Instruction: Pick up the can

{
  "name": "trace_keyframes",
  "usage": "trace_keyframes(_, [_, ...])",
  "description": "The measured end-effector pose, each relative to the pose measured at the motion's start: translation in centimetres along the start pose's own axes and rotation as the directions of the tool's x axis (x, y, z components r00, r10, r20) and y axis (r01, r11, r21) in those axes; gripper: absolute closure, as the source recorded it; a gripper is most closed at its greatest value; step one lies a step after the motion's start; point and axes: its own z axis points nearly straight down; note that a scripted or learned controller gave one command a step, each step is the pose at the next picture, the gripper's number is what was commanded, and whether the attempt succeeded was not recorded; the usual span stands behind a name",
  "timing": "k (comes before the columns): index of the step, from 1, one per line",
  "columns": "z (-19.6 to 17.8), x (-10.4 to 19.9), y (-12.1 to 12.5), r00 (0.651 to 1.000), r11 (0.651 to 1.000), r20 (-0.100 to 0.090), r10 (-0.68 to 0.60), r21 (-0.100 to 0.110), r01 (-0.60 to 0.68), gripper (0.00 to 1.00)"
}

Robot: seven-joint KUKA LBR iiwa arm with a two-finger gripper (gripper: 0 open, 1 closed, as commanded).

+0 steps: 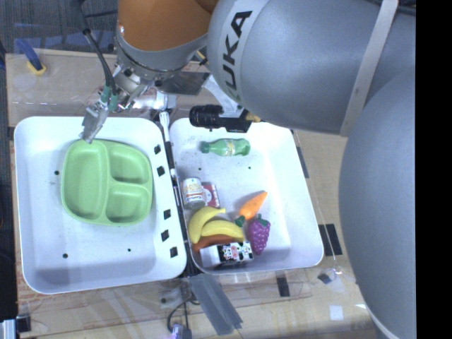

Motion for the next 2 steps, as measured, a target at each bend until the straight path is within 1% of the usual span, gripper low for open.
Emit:
trace_keyframes(1, [-8.03, -2.17, -2.25, 0.977, 0.977, 0.004, -0.213, -0.004, 0.213, 0.0])
trace_keyframes(2, [-8.01, -2.17, -2.25, 0.977, 0.977, 0.003, -0.213, -0.004, 0.213, 0.0])
